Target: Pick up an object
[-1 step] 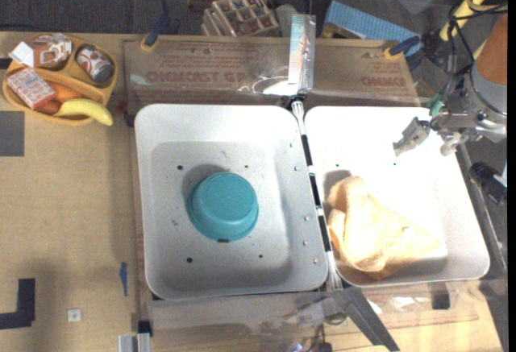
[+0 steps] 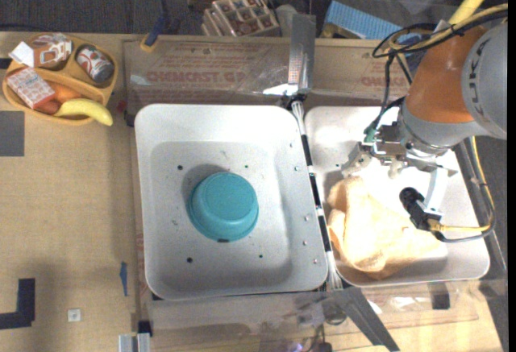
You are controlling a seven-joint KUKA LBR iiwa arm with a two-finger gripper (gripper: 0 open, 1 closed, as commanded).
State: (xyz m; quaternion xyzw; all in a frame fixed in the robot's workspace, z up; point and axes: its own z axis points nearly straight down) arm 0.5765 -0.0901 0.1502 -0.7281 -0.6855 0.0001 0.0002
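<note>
Left bin [image 2: 161, 133]: we note one teal bowl [image 2: 224, 205], upside down, near the middle of the floor and a little toward the near edge, clear of all four walls.

Right bin [image 2: 332, 130]: we note one pale orange cloth [image 2: 371, 231], crumpled, filling the near-left corner. It lies against the left wall and runs along the near edge.

The arm [image 2: 451, 93] reaches in over the right bin's far-right corner. The gripper [image 2: 375, 163] sits over the middle of that bin, at the far end of the cloth, with its tip just beside or touching the fabric. We cannot tell which. We also cannot tell whether the gripper is open or closed, and we see nothing held in it.

At the bench's far-left corner stands a yellow tray [image 2: 16, 89] with a banana [image 2: 85, 109].
</note>
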